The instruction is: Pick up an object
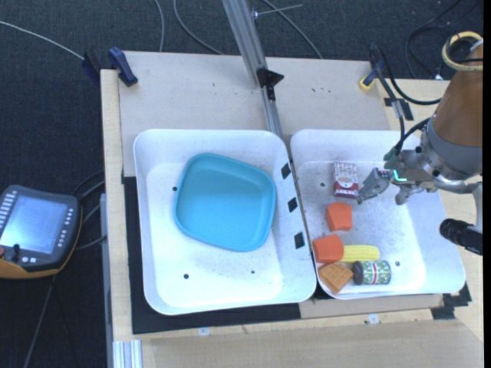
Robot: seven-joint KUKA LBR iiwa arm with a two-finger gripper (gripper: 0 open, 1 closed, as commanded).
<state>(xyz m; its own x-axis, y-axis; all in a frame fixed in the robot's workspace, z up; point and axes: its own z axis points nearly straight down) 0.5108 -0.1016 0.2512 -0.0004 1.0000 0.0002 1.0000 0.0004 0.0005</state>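
My gripper (388, 191) hovers over the middle of the right bin (430, 228), its two fingers spread apart with nothing between them. One fingertip (374, 185) lies just right of a small red and white carton (346, 179). Below it sit an orange block (339, 216), a red-orange block (328, 248), a yellow corn cob (360, 253), a waffle-like brown piece (335, 276) and a small green-labelled can (373, 272).
A blue plate (225, 201) lies in the left bin (153, 228). A metal pole (249, 37) slants down to the divide between the bins. A teach pendant (34, 230) rests on the floor at the left.
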